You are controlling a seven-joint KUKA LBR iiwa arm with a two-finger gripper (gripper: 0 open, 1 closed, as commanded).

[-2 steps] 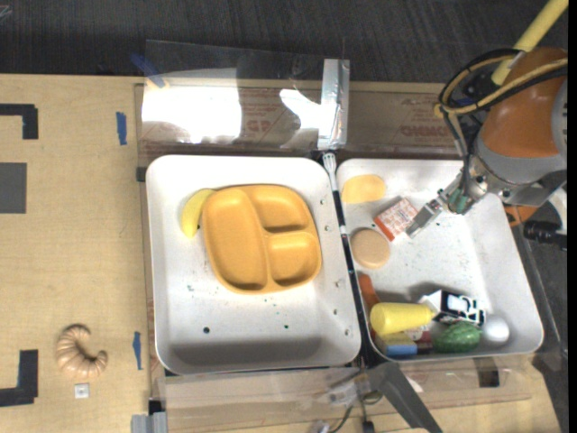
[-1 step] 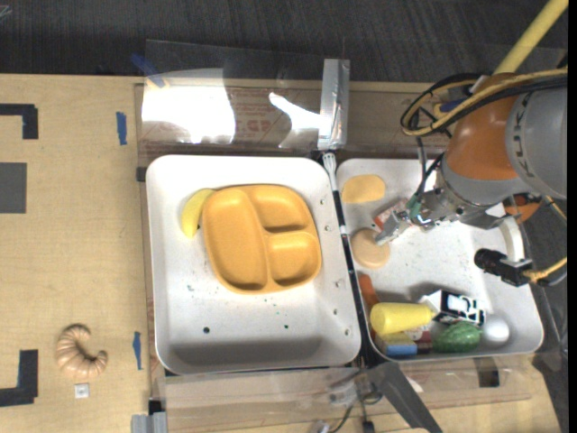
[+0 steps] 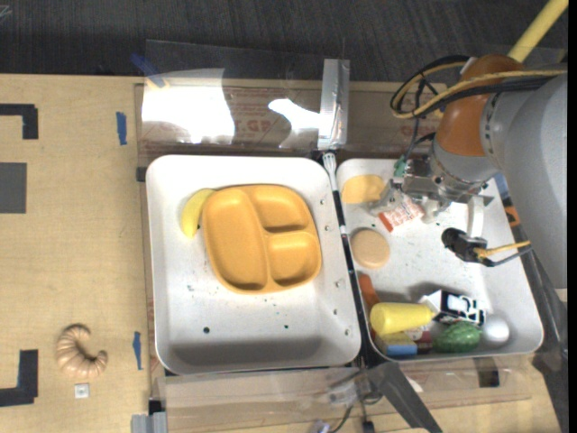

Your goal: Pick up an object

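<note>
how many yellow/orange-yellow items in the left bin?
2: a compartment tray lying across the middle of the left bin, and a yellow banana-like piece tucked at the tray's left edge, partly under it. More could be hidden beneath the tray.

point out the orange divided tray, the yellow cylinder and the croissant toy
orange divided tray (image 3: pixel 261 237), camera view, on the ridge between compartments
yellow cylinder (image 3: pixel 401 317), camera view, middle of its side
croissant toy (image 3: pixel 81 350), camera view, middle of its curve
</note>
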